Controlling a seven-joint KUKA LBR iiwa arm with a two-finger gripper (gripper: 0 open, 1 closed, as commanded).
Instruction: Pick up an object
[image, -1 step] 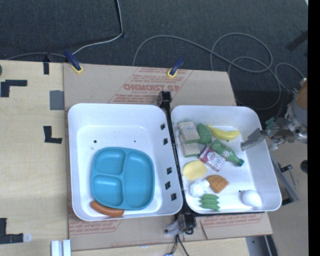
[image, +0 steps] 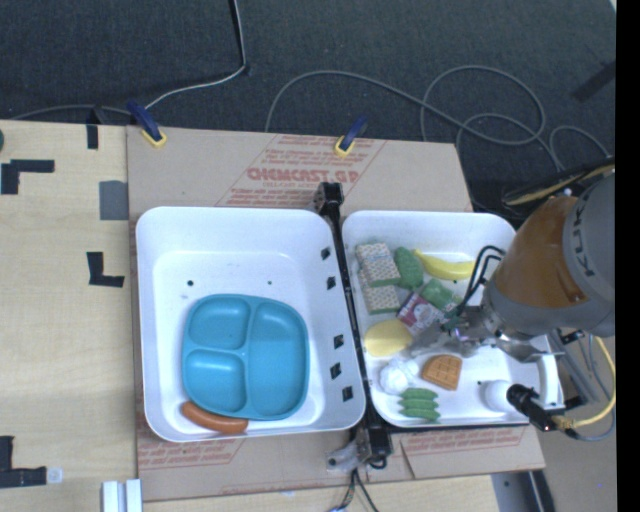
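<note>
- From my remote seat I see the arm (image: 560, 270) reaching in over the right bin (image: 500, 415), its orange band above the wrist sitting over that bin's right wall.
- The gripper (image: 452, 330) is low among the toys in the middle of the right bin; I cannot tell from this slanted view how it is set, nor whether anything is caught in it.
- Using the right bin as my landmark: a waffle-patterned block (image: 377, 262) lies in its upper left part, with a second pale block (image: 381, 296) just below it.
- A green piece (image: 409, 266) lies just right of the waffle block, and a yellow banana (image: 446, 265) is near the bin's upper wall.
- A pinkish wrapped item (image: 417, 313) sits in the middle, touching or just beside the gripper.
- A pale yellow round (image: 386, 339) lies left of centre, and a white lump (image: 395, 378) is below it.
- An orange cracker-like piece (image: 442, 372) lies just below the gripper, with a green pea pod (image: 420, 403) near the bin's lower wall.
- A small white object (image: 493, 393) rests toward the lower right corner.
- The left bin (image: 160, 240), touching the right bin along the divider, holds a blue divided plate (image: 244, 357) and a hot dog sausage (image: 213, 419) at the plate's lower edge.
- Both bins stand on a cardboard sheet (image: 290, 170) on the worktop (image: 60, 300).
</note>
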